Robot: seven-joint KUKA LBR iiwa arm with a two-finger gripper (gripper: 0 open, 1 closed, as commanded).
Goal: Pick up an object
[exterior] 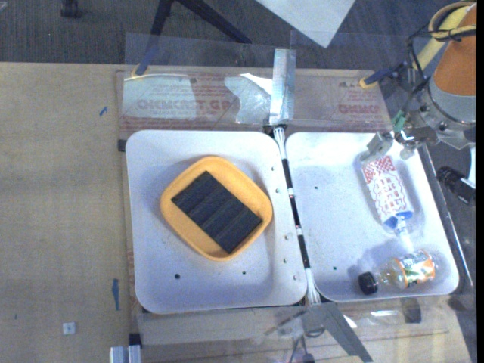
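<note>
Clear plastic bottle point(386, 190) (red-and-white label) lay in the right bin point(333, 225), its base toward one o'clock beneath the gripper point(392, 144); whether the fingers gripped it, I couldn't tell.

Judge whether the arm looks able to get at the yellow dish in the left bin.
Probably yes: the yellow dish lies open in the left bin with nothing over it, though the gripper sits across the divider.

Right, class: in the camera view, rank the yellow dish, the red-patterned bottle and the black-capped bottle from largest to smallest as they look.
1. Yellow dish, clearly largest.
2. Red-patterned bottle.
3. Black-capped bottle, which looks somewhat shorter, though the bottles lie at different angles, so that gap is less sure.
</note>
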